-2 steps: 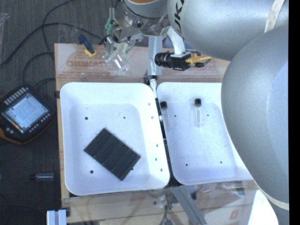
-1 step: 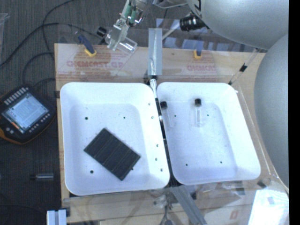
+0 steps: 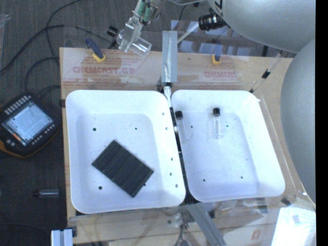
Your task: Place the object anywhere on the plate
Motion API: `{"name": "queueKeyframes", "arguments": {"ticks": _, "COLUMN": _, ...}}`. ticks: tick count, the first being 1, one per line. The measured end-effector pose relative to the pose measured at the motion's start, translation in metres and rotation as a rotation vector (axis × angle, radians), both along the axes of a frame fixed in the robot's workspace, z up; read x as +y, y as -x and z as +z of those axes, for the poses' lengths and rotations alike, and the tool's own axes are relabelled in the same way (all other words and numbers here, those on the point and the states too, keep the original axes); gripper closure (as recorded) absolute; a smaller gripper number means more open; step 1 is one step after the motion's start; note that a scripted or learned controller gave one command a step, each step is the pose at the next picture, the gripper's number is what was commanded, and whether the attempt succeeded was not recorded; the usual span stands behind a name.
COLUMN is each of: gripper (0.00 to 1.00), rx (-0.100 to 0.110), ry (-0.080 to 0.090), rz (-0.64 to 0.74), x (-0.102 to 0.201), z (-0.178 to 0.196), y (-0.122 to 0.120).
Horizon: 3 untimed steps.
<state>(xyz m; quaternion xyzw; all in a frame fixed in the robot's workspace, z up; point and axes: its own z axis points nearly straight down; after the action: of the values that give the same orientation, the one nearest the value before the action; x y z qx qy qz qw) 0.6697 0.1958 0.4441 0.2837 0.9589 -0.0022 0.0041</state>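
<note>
Lying flat on the floor of the left bin [image 3: 77, 106], toward its near edge and turned at a slant to the walls, is a dark ridged plate [image 3: 123, 168]; in the right bin [image 3: 256, 137] a small clear vial with a black cap [image 3: 217, 123] rests near the far edge, cap toward the far wall, and a second clear vial with a black cap [image 3: 181, 123] lies just beside the left wall; the gripper [image 3: 132, 35] hangs beyond the far edge of the left bin, over the bench [image 3: 102, 68], with something clear at its tip; whether its fingers are apart or together cannot be told; a pendant with a lit screen [image 3: 25, 124] sits left of the bench.
</note>
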Motion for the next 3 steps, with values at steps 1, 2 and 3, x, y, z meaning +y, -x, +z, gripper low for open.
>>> {"name": "queueKeyframes", "arguments": {"ticks": 1, "gripper": 1.0, "rx": -0.003, "ry": 0.003, "rz": -0.002, "x": 0.0, "z": 0.009, "y": -0.001}}
{"name": "queueKeyframes", "arguments": {"ticks": 2, "gripper": 1.0, "rx": -0.006, "ry": 0.007, "rz": -0.003, "x": 0.0, "z": 0.019, "y": -0.001}}
{"name": "queueKeyframes", "arguments": {"ticks": 3, "gripper": 1.0, "rx": -0.01, "ry": 0.01, "rz": -0.005, "x": 0.0, "z": 0.029, "y": -0.002}}
